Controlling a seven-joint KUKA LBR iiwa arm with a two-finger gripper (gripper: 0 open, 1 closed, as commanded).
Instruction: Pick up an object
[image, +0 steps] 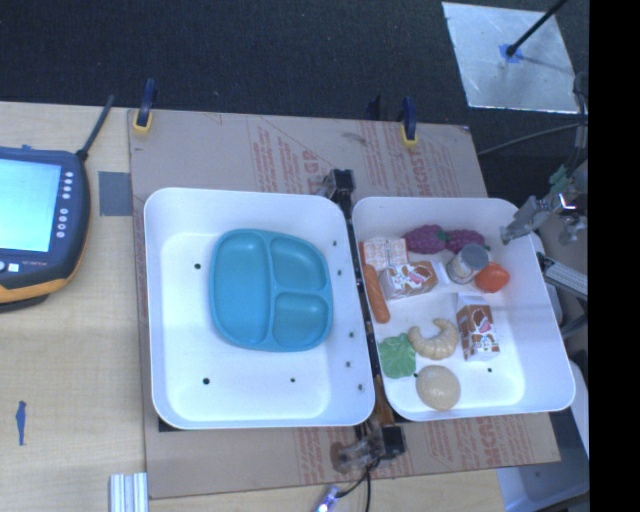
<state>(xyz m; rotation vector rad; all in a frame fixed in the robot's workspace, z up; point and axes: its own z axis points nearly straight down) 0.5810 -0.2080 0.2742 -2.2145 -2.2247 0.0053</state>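
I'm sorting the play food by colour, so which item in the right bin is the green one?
The green item near the right bin's lower left corner, left of the croissant. The other pieces around it are purple, orange, red or tan.

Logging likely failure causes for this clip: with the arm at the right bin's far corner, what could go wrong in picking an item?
1. The right bin is crowded: the tomato sits against a small can, so the pincer may nudge both.
2. The carrot lies along the bin's left wall, leaving little room beside it.
3. The croissant touches the green piece; one may drag the other.
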